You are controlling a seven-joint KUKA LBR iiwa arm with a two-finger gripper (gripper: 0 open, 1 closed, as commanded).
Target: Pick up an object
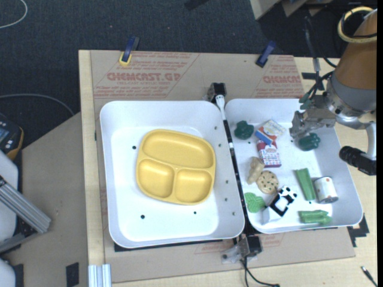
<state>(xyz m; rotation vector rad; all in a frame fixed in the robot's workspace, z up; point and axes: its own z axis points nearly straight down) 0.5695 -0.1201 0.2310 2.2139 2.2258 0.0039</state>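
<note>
My gripper (pixel 306 131) hangs over the upper right part of the right bin (pixel 350 178), below the arm's orange band. A small dark green object (pixel 310 141) pokes out right under it, touching or nearly touching it; I cannot tell whether it is gripped. Elsewhere in this bin lie another dark green lump (pixel 243 129), a white packet (pixel 273 127), a red and white box (pixel 270 156), a chocolate-chip cookie (pixel 267 182), a green stick (pixel 304 184), a silver can (pixel 325 189) and a black and white piece (pixel 282 202).
The left bin (pixel 119 178) holds a yellow divided plate (pixel 176 166). A green leafy piece (pixel 255 202) and a flat green item (pixel 314 217) lie near the right bin's front rim. A black part of the arm (pixel 359 158) juts over that bin's right edge.
</note>
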